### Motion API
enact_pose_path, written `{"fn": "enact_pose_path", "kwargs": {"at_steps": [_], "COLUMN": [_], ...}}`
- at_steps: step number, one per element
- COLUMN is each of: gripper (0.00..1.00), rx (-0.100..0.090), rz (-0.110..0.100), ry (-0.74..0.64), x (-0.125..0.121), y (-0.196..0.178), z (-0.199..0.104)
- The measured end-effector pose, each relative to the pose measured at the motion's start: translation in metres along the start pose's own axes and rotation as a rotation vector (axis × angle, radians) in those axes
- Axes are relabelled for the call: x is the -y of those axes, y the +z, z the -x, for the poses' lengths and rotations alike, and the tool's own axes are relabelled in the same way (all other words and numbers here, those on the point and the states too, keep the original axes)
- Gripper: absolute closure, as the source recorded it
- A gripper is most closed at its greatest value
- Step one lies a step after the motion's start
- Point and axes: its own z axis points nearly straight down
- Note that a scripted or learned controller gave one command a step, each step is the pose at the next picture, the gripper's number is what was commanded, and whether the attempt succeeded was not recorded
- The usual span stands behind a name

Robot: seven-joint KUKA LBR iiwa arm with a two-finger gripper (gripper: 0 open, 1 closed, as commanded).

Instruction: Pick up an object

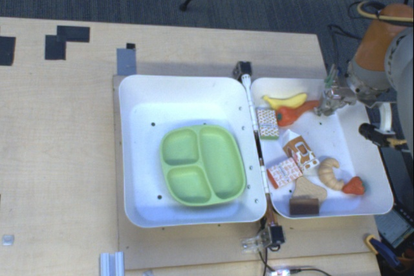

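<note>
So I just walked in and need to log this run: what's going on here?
A grey KUKA arm reaches in from the right, its gripper low over the far end of the right bin, beside a red-orange toy and a banana. Nothing is visibly held. The croissant, strawberry and small boxes lie in that bin; the left bin holds a green divided tray.

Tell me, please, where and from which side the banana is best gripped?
Probably across the middle of the banana, from above, fingers closing across its narrow width. It lies flat at the far end of the right bin, curved, its long axis running left-right. The orange piece sits close beside it, so the nearer finger has little room.
</note>
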Motion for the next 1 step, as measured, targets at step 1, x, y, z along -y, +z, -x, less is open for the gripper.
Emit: {"fn": "enact_pose_path", "kwargs": {"at_steps": [1], "gripper": [1.00], "rx": [0.000], "rz": [0.000], "ry": [0.000], "x": [0.0000], "y": [0.0000], "z": [0.0000]}}
